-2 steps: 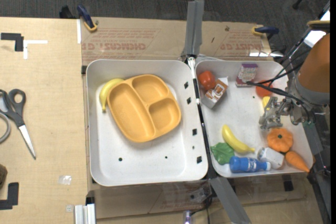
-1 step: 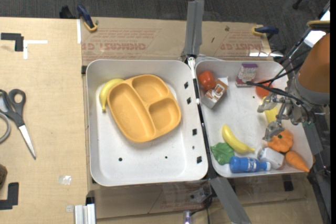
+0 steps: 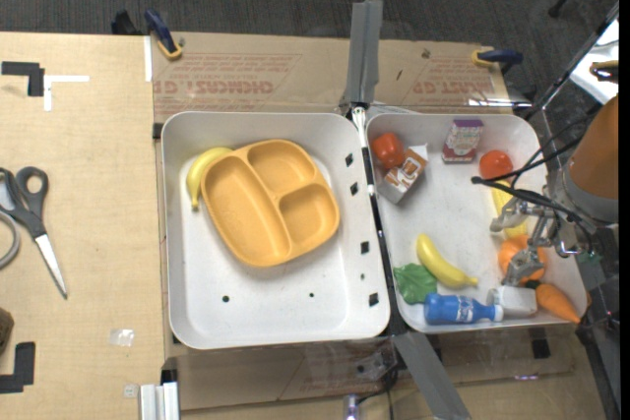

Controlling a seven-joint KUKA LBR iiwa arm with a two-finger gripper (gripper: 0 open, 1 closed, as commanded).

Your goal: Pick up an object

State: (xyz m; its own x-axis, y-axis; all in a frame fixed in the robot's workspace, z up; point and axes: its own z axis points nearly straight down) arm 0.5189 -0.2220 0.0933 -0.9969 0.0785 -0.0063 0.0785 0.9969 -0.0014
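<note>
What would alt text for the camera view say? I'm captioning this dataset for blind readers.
A gripper hangs low over the right bin, at its right side, among a banana, blue bottle, carrot, tomatoes and small cartons. The left bin holds a yellow divided plate with a second banana beside it. Scissors lie on the bench at left.

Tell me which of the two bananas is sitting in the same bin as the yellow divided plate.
The banana in the left bin, tucked behind the plate's left edge. The other banana lies in the right bin, beside the blue bottle.
</note>
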